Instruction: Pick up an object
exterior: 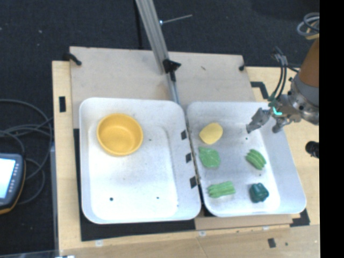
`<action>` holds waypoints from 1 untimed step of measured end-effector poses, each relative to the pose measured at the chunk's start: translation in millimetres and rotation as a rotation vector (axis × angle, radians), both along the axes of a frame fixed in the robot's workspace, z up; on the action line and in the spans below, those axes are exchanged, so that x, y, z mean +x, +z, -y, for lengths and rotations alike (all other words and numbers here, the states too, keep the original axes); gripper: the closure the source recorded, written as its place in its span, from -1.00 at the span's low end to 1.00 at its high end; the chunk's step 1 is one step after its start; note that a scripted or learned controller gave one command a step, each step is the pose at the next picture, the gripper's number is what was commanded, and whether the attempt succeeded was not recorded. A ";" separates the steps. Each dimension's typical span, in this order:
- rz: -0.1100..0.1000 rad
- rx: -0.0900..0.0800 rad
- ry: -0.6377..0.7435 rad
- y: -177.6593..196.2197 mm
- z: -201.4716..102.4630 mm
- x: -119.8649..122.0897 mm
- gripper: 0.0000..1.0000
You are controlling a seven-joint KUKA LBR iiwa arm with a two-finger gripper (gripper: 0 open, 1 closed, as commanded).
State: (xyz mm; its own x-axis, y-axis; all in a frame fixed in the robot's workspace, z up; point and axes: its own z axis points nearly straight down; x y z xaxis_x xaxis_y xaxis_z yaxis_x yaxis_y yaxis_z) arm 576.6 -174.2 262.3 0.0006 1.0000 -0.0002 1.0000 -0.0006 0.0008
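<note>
The claw hangs over the upper right part of the right bin, and its two fingers stand apart, so it is open and nothing is between them. From this I judge that the task is at its beginning: the arm has reached the bin, but no object is picked up yet, and the descent, the closing and the lifting are all left to do.

I take the claw as the landmark for the places. The nearest object is the green ridged piece, which lies below the claw and a little to the left in the picture, near the right wall of the bin. The yellow lump lies to the left of the claw, well apart from it. Below that is the green round piece. Farther down are the green long piece and the dark teal piece, both far from the claw. All five lie apart from each other.

The left bin carries a yellow bowl, the farthest thing from the claw.
</note>
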 end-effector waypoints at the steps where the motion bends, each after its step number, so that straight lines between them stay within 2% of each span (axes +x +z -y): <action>1: 0.000 0.000 0.000 0.0 0.0 0.0 -1.00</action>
